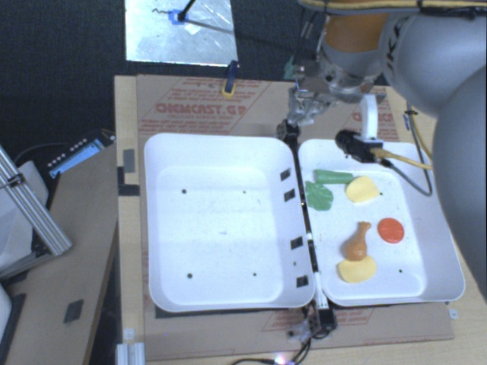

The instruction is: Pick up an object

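So from where I'm sitting, nearest the camera at the bottom right of the frame there's a flat yellow plastic slice (356, 270) with a brown plastic drumstick (356, 240) leaning right onto its top edge, touching it. That's my first worry: if I go for either one, the fingers could catch both, or nudge one and knock the other away.

Just above and right of those sits a round flat orange-red disc (390, 230), apart from the others. It looks really thin, so I reckon a pinch could just slide over it and come up empty.

Further up, a pale yellow rounded lump (362, 189) is touching the end of a green leafy plastic vegetable (323, 187), which lies almost against the divider between the right white bin (445, 268) and the left white bin (221, 147). Going for the green one risks a finger landing on the bin wall.

Farthest back, at top centre, the gripper (293, 126) hangs over the far end of that divider, not over any toy. I can't tell how it's set, since it's too small and dark. Nothing's in it as far as I can see. Dropping straight down from there would hit the rim.
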`<action>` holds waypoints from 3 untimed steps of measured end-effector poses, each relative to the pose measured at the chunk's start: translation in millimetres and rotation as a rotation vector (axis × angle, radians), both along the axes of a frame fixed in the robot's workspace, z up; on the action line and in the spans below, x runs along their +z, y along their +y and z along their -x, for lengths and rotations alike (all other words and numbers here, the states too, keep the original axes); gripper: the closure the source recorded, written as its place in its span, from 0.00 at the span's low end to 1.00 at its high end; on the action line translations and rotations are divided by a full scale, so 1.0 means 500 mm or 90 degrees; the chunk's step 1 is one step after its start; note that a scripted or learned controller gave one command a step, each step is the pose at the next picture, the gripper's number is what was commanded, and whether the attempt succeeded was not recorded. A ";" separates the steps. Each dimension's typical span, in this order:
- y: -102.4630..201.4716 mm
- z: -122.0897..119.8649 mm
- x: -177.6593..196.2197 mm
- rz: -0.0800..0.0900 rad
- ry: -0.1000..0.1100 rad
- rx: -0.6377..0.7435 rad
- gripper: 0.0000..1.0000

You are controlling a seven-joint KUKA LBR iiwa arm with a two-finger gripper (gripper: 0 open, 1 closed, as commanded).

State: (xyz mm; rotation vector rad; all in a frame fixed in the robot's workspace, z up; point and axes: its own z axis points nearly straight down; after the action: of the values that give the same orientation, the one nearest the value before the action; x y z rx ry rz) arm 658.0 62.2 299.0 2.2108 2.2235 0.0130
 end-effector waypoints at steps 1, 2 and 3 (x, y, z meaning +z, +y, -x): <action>0.198 0.061 0.052 -0.002 0.004 0.005 1.00; 0.321 0.013 -0.179 0.001 0.009 0.002 1.00; 0.237 -0.025 0.179 -0.001 -0.007 -0.004 1.00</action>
State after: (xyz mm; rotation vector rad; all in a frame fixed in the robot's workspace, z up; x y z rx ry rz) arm 670.7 180.9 388.5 2.2137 2.2121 0.0271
